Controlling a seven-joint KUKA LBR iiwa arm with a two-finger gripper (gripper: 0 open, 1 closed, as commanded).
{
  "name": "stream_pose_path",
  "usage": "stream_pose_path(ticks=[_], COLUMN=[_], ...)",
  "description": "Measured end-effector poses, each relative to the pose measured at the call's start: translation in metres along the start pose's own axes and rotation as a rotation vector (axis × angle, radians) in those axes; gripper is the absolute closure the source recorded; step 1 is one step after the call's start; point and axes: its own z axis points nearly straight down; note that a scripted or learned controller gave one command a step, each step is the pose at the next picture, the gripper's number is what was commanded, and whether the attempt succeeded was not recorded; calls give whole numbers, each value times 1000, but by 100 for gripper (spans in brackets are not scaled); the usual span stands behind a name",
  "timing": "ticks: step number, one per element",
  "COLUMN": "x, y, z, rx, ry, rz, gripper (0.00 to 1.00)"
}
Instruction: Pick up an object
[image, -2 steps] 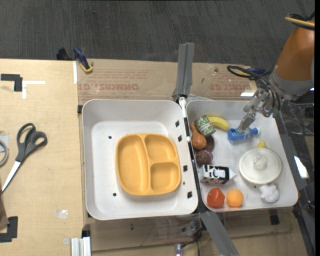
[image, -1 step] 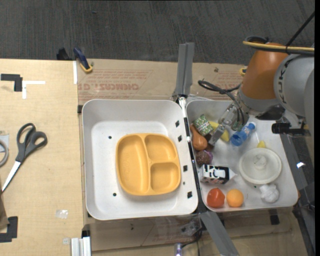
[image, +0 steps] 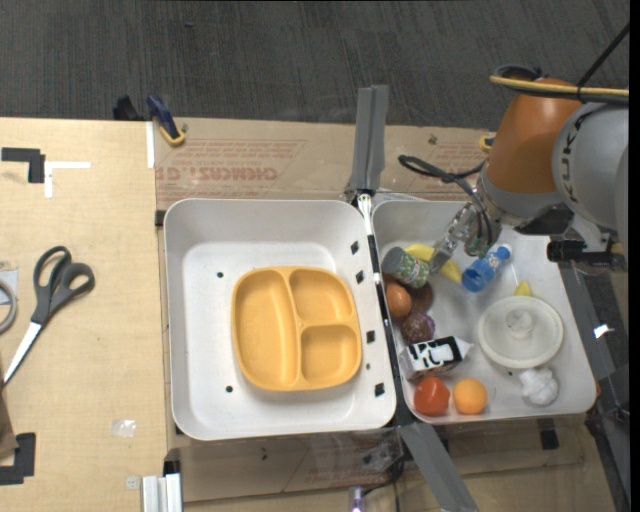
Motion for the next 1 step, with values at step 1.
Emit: stream_pose_path(ticks=[1], x=[6], y=[6], z=[8], rx=[8], ry=[-8], rz=[293], gripper=[100])
